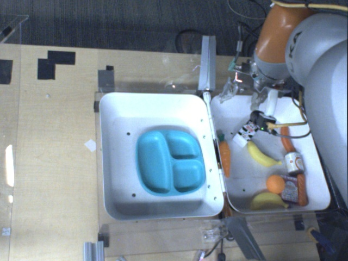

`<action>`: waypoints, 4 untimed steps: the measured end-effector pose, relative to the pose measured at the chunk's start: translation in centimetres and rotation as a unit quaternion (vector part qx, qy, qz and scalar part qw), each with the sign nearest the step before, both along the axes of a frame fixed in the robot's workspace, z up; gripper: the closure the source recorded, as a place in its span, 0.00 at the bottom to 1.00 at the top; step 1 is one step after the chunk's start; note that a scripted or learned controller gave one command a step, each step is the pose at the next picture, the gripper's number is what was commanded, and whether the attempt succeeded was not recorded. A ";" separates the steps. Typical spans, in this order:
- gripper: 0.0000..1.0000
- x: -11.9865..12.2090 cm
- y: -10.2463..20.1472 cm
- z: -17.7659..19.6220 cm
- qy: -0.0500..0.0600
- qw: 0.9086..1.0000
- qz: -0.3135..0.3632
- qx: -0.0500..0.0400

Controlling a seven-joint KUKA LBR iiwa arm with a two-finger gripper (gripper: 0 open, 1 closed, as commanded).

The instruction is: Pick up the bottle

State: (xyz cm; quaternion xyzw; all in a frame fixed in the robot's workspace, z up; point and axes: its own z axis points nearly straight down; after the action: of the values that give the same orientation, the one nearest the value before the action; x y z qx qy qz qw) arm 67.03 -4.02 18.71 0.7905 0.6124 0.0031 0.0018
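A small white bottle point(241, 138) with dark and red markings lies in the right bin point(239, 200), near its middle left. My gripper point(260, 106) hangs low over the back of that bin, just behind and to the right of the bottle. The grey wrist with its orange band rises above it to the upper right. Nothing shows as held by the gripper.
Around the bottle in the right bin lie a carrot point(224, 157) by the left wall, two bananas point(262, 154) point(267, 201), an orange point(275, 184), a can point(293, 162), a dark snack bar point(293, 190) and an orange stick point(286, 138). The left bin point(117, 145) holds a blue divided plate point(169, 161).
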 end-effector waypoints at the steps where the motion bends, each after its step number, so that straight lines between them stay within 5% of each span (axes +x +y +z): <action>1: 0.00 -0.3 -4.6 -8.5 0.000 0.999 -0.054 0.000; 2: 0.00 -0.1 -9.8 -10.2 0.011 0.994 -0.107 0.008; 4: 0.00 -0.2 -10.2 -10.2 0.010 0.994 -0.109 0.005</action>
State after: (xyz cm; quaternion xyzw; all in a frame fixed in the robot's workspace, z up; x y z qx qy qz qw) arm 66.86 -14.24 8.48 0.8526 0.5225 -0.0021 -0.0078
